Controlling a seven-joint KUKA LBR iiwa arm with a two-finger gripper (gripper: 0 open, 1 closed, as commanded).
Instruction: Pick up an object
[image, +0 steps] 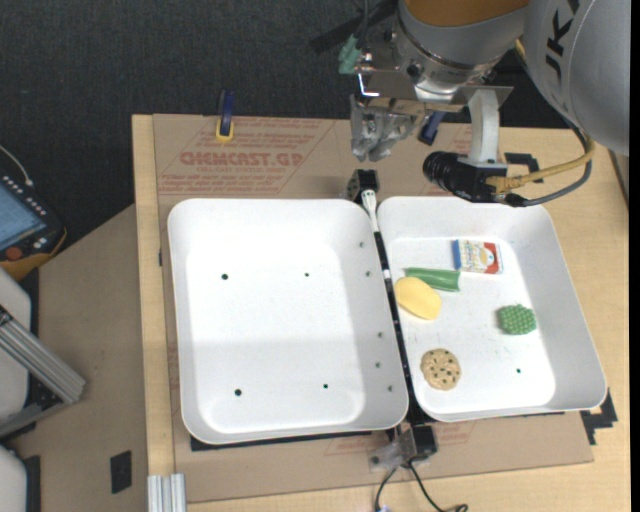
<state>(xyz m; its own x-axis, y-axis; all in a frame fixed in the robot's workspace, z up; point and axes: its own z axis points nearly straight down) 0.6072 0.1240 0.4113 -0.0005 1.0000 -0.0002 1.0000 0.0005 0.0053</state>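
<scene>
The right bin (560, 300) holds a yellow lemon-shaped piece (418, 298), a green pod (434, 277) touching its upper edge, a small blue, white and red box (476, 257), a green bumpy ball (516, 319) and a chocolate-chip cookie (440, 368). My gripper (376, 143) hangs above the back edge of the bench, behind the gap between the two bins and well clear of all the objects. Its metal fingers point down, close together, with nothing between them.
The left bin (270, 320) lies beside the right one on a cardboard sheet (250, 155). A blue and yellow clamp (226, 118) sits at the cardboard's back edge. A black cable and fitting (470, 175) hang behind the right bin.
</scene>
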